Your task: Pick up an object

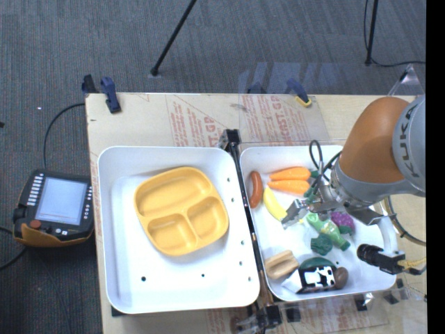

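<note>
Where the right bin [274, 292] sits on the bench [167, 120], a heap of toy food lies inside it: a reddish-brown sausage [256, 188] by the left wall, two orange carrots [290, 179] toward the far side, a yellow banana [273, 204] just beside them, a green vegetable piece [327, 229] with a purple grape cluster [342, 220] touching its right, a darker green lump [322, 245] nearer, a tan bread roll [281, 264] by the near wall, and a black-and-white patterned block [318, 277] to the right of the roll. The left bin [118, 284] carries a yellow divided plate [181, 209] lying flat in its middle. The arm [379, 152] comes in from the right, its orange band bulking over the far right part of the bin, the wrist bent down and leftward. The gripper [293, 214] hangs low over the toys, just right of the banana and left of the green piece; the jaws look slightly apart, with nothing seen between them, though I cannot tell whether a tip touches the banana. A handheld controller with a screen [54, 209] lies on the floor left of the bench.
</note>
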You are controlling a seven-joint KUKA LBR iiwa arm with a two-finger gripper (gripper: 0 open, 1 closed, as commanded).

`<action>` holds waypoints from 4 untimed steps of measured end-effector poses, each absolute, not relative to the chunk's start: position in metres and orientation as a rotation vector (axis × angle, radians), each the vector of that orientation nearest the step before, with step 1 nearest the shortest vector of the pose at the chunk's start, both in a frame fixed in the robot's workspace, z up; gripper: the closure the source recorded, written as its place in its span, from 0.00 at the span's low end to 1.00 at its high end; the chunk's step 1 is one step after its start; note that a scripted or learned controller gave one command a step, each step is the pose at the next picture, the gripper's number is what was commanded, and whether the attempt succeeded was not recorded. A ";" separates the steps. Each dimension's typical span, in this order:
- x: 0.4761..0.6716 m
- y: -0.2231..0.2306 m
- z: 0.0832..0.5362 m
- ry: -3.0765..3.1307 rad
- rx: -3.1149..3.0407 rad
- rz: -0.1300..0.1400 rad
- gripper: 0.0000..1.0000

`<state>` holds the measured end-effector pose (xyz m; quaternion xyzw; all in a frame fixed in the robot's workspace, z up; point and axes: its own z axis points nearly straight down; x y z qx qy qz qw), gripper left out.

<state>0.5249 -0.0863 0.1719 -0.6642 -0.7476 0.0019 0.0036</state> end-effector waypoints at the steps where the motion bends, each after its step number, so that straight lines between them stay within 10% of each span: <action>1: 0.530 -0.095 0.083 -1.619 -2.681 0.012 0.00; 2: 0.561 -0.082 0.084 -1.421 -2.793 0.011 0.00; 3: 0.559 -0.081 0.090 -1.430 -2.781 0.027 1.00; 4: 0.600 -0.097 0.159 -1.085 -2.945 0.007 1.00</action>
